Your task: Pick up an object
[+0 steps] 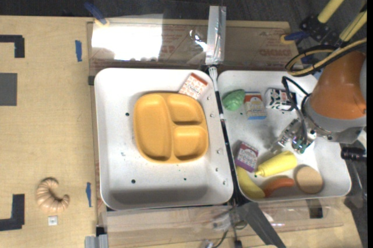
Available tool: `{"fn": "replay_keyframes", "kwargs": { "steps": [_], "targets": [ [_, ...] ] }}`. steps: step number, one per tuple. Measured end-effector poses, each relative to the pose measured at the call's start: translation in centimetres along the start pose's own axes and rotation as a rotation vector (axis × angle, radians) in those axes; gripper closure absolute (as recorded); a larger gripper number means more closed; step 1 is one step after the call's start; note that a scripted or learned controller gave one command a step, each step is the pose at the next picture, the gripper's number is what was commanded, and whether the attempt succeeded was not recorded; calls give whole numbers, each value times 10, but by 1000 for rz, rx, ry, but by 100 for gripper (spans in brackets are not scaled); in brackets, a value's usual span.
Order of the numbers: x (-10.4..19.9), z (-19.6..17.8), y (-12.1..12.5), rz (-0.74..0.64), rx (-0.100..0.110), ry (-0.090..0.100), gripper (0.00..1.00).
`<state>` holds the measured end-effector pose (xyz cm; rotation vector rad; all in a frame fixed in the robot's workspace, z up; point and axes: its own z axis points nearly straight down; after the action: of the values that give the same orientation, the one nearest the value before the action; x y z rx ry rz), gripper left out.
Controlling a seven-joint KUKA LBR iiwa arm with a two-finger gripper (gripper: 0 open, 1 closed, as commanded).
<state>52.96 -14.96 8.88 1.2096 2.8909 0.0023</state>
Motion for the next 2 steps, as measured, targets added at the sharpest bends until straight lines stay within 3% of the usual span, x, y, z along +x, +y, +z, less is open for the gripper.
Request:
{"fn": "replay_keyframes", "kwargs": {
  "steps": [1, 2],
  "targets": [
    [40, -1, 38, 98, -3, -2, 100],
    [-8, 1, 80, 331, 1, 1, 100]
  ]
}}
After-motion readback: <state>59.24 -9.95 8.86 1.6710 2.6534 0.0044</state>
